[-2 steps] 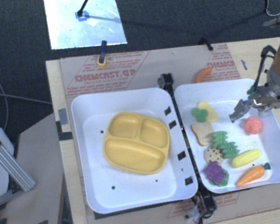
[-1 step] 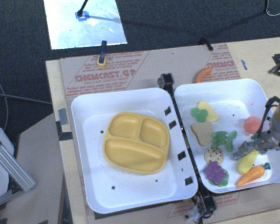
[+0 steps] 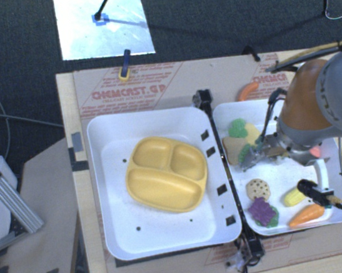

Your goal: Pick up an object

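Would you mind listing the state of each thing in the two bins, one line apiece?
Yellow divided plate: right side up, lying at a slant in the left bin.
Cookie: lying flat in the right bin.
Purple grapes: resting below the cookie.
Carrot: on its side near the front rim.
Broccoli: resting near the back.
Gripper: low in the right bin, beside the broccoli.

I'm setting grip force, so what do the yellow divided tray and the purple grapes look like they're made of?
Yellow divided tray: seemingly rigid moulded plastic, with a smooth, faintly satin surface and rounded compartment walls. Purple grapes: probably toy plastic or rubber, judging by the uniform colour and bumpy cluster shape; hardness can't be judged here.
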Motion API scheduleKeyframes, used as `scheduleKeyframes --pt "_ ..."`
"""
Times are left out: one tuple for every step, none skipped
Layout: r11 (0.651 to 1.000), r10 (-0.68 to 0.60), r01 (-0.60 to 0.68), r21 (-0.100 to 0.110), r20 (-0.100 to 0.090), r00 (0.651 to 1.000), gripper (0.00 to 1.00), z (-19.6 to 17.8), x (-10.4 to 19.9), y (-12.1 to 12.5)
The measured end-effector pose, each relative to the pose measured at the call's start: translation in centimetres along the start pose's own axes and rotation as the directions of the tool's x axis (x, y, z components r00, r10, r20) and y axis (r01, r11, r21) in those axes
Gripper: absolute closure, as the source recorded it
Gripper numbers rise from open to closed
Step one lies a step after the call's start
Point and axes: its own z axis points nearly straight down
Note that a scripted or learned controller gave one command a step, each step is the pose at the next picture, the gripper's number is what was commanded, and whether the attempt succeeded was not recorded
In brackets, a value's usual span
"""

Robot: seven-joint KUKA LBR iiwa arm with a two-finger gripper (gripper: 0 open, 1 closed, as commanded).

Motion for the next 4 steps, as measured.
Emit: scheduleKeyframes --pt "1.000 0.021 -0.021 0.011 0.004 1.000 0.00 0.0 -5.5 -7.9" --pt "1.000 0.012 -0.012 -0.007 0.011 1.000 0.00 -9.0 -10.6 -2.4" --pt "1.000 0.009 -0.009 0.001 0.005 1.000 1.00 -9.5 -10.2 -2.6" --pt "1.000 0.008 -0.008 0.007 0.001 1.000 1.00 -10.4 -5.0 -4.9"
